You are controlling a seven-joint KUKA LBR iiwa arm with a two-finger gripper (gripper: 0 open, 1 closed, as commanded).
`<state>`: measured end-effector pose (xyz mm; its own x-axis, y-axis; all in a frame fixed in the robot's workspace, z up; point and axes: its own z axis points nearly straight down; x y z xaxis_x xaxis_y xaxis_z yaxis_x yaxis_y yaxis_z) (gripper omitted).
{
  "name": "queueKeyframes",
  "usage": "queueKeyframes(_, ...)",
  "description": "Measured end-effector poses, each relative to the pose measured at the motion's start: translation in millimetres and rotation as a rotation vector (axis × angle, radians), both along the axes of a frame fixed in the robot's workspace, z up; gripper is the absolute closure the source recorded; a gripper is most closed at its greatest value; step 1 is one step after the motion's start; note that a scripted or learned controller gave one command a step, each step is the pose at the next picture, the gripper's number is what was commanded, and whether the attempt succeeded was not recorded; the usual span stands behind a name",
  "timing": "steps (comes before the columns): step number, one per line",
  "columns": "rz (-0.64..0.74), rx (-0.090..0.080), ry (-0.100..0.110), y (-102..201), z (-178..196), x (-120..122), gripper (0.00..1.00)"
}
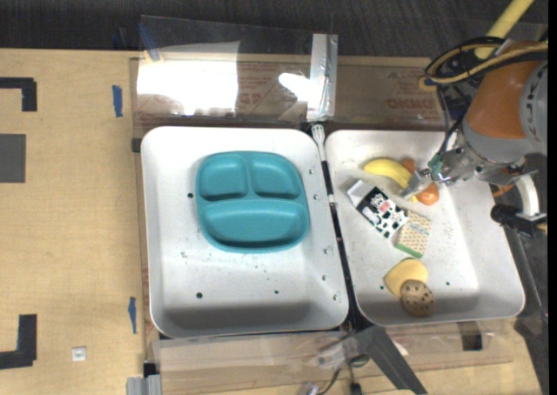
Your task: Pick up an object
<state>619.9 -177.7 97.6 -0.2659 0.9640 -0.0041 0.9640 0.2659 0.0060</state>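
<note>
My gripper (424,184) hovers right of frame beside the banana (387,172); its opening I cannot tell; next, descend and close.

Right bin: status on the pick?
Gripper down at the orange object beside the banana, right bin. No lift yet. Patterned card and yellow cup close by; teal divided tray in left bin.
</note>
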Motion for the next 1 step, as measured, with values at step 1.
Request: queueKeyframes(1,-0.241,0.004,0.000,76.4,102.7,13.9,1.00)
